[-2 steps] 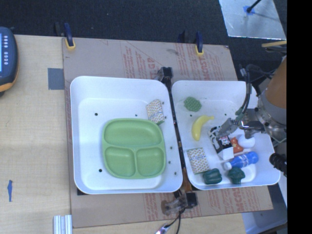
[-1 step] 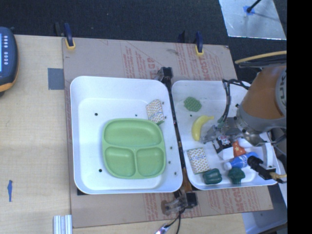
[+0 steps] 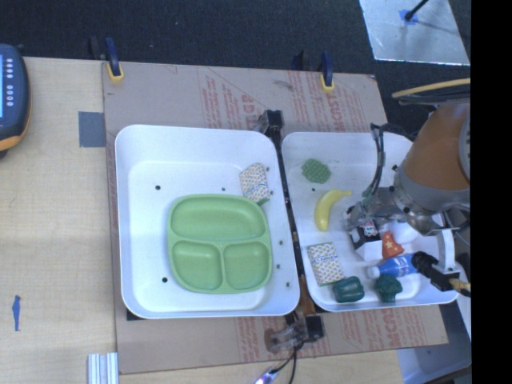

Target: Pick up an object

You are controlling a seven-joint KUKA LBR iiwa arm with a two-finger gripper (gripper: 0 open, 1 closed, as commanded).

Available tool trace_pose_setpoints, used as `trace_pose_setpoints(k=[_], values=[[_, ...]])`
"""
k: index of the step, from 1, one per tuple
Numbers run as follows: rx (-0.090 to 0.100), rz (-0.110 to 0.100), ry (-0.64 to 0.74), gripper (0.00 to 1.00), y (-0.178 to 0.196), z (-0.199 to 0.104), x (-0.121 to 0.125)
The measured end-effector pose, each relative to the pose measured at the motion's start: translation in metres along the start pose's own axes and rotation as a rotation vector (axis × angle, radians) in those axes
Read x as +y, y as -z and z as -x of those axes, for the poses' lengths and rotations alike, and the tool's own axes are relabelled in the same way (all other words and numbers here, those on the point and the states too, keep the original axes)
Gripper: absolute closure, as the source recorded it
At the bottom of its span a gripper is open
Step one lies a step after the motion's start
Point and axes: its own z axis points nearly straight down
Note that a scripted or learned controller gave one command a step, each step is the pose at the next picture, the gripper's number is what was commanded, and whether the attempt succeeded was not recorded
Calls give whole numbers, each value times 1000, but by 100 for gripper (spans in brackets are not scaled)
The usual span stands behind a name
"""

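The right bin holds a yellow banana, a green round scrubber, a patterned packet, two dark green pieces, and a blue and white bottle beside an orange-red piece. My gripper is low in this bin, just right of the banana, over a small white and dark item. The arm's grey body and orange band come in from the right and cover the bin's right side.
The left bin holds a green divided tray and a second patterned packet at its upper right. A black clip sits where the bins meet. A blue device lies at the far left of the bench.
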Motion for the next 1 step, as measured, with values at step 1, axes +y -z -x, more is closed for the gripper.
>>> trace_pose_setpoints(k=[1], values=[[1,16,4,100,127,-60,42]])
